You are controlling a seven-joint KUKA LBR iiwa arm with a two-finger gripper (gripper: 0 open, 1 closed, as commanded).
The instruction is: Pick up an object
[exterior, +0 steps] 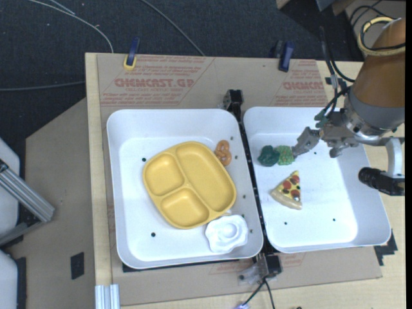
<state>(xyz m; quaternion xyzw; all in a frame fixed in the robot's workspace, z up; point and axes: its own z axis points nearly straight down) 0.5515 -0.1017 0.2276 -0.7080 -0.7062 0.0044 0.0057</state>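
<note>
In the right bin (360, 227) a green broccoli toy (275, 155) lies near the left wall. A pizza slice toy (288, 190) rests just below it. My gripper (317, 149) hovers over the upper middle of this bin, just right of the broccoli. It stands open with nothing between its fingers, and its left fingertip (300, 148) is close to the broccoli's right side. In the left bin (122, 172) a small brown pretzel (223, 151) sits by the upper right rim of a yellow divided plate (188, 183).
A white fried-egg toy (226, 232) lies at the left bin's lower right corner. A black divider clamp (233, 99) stands between the bins at the back. A black part of the arm (383, 180) reaches over the right bin's right edge.
</note>
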